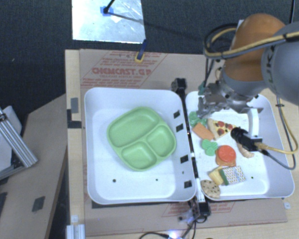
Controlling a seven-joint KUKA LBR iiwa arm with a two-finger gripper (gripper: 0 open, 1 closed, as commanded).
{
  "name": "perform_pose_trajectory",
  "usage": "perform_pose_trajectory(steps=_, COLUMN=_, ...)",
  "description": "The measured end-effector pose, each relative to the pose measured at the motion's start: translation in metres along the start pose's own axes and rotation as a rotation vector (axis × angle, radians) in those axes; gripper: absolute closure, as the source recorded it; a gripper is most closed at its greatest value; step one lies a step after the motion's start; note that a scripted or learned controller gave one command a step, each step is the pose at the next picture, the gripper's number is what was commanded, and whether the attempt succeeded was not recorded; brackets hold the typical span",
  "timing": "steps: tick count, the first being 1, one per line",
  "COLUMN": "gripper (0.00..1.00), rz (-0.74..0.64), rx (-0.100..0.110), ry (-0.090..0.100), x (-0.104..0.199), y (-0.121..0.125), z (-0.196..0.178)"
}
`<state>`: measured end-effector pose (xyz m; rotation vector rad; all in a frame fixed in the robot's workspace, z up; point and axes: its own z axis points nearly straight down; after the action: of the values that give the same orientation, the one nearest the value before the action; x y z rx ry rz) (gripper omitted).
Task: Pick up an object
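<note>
My gripper (205, 112) hangs low over the upper left part of the right bin (279, 180), just above a green piece (193, 117) and an orange carrot-like piece (204, 131). A pizza slice (221, 128) lies right beside it. Further down the bin lie a green round piece (209, 146), a red-orange tomato (226, 155), a yellow cheese wedge (217, 176), a patterned packet (233, 174) and a cookie (208, 187). The arm's body hides the fingers.
The left bin (97, 183) holds a green divided plate (141, 138). A black hinged divider (185, 138) runs between the two bins. A pale piece (246, 152) lies near the right bin's middle. The cardboard base (122, 68) extends behind the bins.
</note>
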<state>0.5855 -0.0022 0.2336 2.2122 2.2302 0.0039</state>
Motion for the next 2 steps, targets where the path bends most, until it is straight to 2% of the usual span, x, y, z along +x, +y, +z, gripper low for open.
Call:
perform_pose_trajectory(steps=1, gripper=1.00, rz=0.002, rx=0.003, ry=-0.002, x=0.003, y=0.001, z=0.015)
perform_pose_trajectory(steps=2, gripper=1.00, rz=0.007, rx=-0.001, ry=-0.001, x=-0.008, y=0.007, z=-0.001)
